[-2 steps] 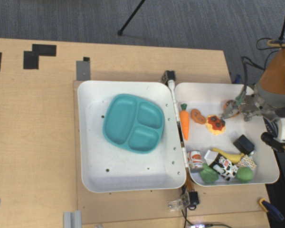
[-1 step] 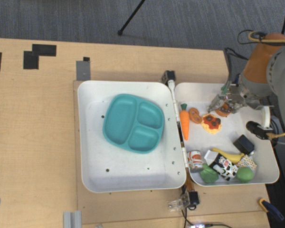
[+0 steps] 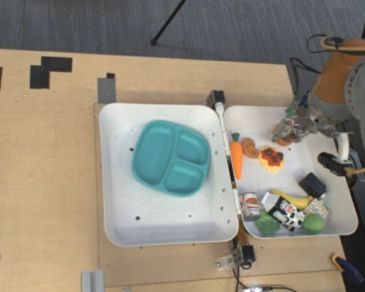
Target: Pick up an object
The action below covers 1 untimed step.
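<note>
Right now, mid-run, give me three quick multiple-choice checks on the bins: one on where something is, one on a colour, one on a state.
1. Where does the teal divided plate lie?
A. In the left bin
B. In the right bin among the toys
C. On the bare bench

2. What colour is the toy carrot in the right bin?
A. Purple
B. Orange
C. White

3. How does the gripper stand relative to the bins?
A. Over the plate in the left bin
B. Outside both bins, over the bench
C. Over the upper part of the right bin, above the toy pile

Answers: 1 A, the plate sits alone on the left bin's floor. 2 B, the carrot is orange with a green top, lying beside the divider between the bins. 3 C, the gripper sits near the right bin's top edge, away from the toys heaped along its lower edge.
</note>
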Tool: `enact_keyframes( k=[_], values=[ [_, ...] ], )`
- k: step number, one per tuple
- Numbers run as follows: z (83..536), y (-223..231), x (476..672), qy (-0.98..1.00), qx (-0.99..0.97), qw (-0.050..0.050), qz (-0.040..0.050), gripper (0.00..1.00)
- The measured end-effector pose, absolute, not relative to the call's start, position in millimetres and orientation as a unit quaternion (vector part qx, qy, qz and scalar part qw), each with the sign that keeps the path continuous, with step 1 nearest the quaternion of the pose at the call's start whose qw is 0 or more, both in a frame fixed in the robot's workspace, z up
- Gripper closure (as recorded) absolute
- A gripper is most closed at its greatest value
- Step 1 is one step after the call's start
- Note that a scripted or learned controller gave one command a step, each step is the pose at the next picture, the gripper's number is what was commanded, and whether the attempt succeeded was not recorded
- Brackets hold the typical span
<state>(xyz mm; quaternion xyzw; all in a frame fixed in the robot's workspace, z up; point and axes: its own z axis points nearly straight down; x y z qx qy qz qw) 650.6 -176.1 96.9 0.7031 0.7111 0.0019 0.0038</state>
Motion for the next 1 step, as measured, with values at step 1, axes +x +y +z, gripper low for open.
enact_keyframes(
  k=[1],
  values=[
    [200.1, -132.1, 658.4, 0.71, 0.705, 0.003, 0.0022, 1.0]
  ],
)
